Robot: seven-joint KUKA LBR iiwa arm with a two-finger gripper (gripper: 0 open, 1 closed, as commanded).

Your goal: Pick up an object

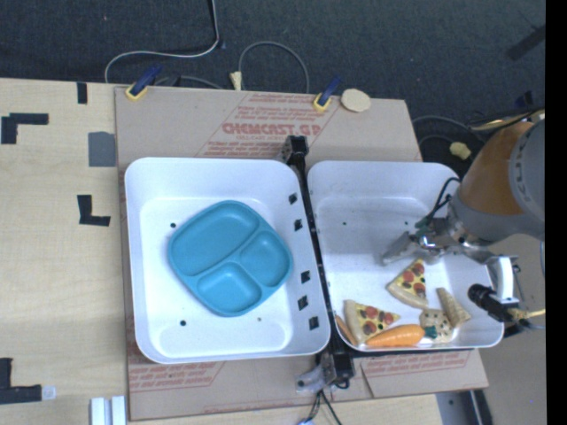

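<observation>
- Gripper (pixel 400 251) sits low in the right bin (pixel 372 177), just above the upper pizza slice (pixel 410 282); from up here I see a grey finger slanting down-left toward the bin floor, w/ the wrist and orange band behind it to the right
- Can't tell how far open it is; the arm body hides most of the fingers; nothing visibly between them, so I won't call anything held
- Closest candidate = that upper pizza slice, a toy wedge lying flat just below the gripper tip; looks near it, maybe touching, can't say which
- Handling guess: light, stiff plastic, prob. smooth and a bit slippery; not fragile; lying flat it gives little height to pinch, so I'd take it across the narrow width nr the pointed end, fingers straddling both straight edges
- Other things relative to that slice: second pizza slice (pixel 368 318) down-left, by the bin's front wall; carrot (pixel 395 336) below it, rounded, likely easier to pinch across its middle; a pale piece (pixel 446 312) down-right, too cluttered for me to identify
- Those front items crowd each other, some touching; risk of nudging a neighbour if I go there
- Left bin (pixel 146 237) holds a blue divided plate (pixel 229 257), well apart from the slice; wide, flat, poor grab for two fingers
</observation>
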